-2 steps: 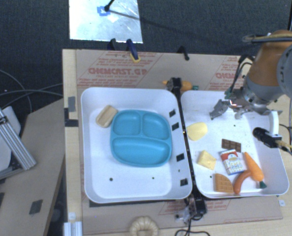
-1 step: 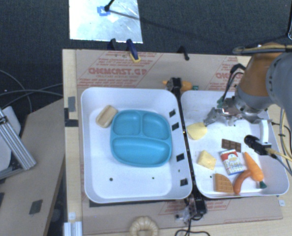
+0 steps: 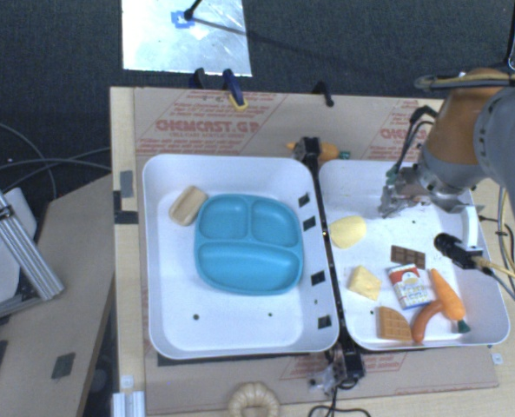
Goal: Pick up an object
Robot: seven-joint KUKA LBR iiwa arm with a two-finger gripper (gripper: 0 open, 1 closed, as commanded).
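Here, the jaws are seen low inside the right bin [image 3: 491, 320].
The pale yellow lemon [image 3: 347, 231] is found left of them; their grip cannot be told.

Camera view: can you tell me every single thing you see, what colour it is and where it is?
bins: two, white, side by side on the bench
divided plate: one, blue, in the left bin
bread piece: one, tan, left bin, at the plate's upper left edge
lemon: one, pale yellow, right bin, near the divider
cheese wedge: one, yellow, right bin
chocolate bar: one, brown, right bin
small box: one, red and white, right bin
waffle: one, orange-brown, right bin front
sausage: one, orange-red, right bin front
carrot: one, orange, right bin
arm: one, grey with orange band, from the right
gripper: one, grey, over the right bin's back
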